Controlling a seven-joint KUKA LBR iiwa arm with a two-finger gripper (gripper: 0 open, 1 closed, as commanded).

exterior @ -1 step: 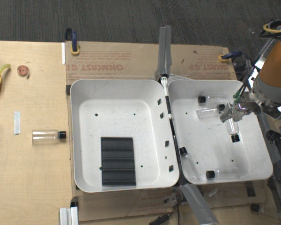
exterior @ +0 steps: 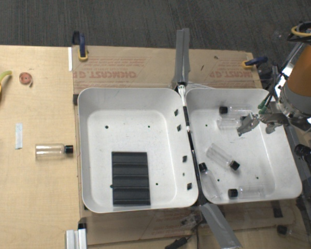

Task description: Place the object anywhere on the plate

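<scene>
So from the overhead camera view, the end effector (exterior: 256, 122) hangs over the far right part of the right bin (exterior: 280, 191). Can't tell how it's set, it's too small and cluttered there.

The objects are three clear vials with black caps in that bin: one at the far side (exterior: 229, 110) just beside the end effector, one in the middle (exterior: 222, 156), one near the front (exterior: 244, 192). The plate looks to be the dark ribbed slab (exterior: 129, 179) in the left bin (exterior: 85, 139), near side.

Biggest risk imo: those vials are see-through, round and lying flat, so they'll roll or squirt out of a pinch, and the grab comes up with nothing. The divider (exterior: 188, 139) between the bins could clip a low carry.

Other stuff: another vial (exterior: 53, 150) out on the worktop (exterior: 31, 201) to the left, clamps (exterior: 79, 45) at the far edge. None of it blocks the path.
</scene>
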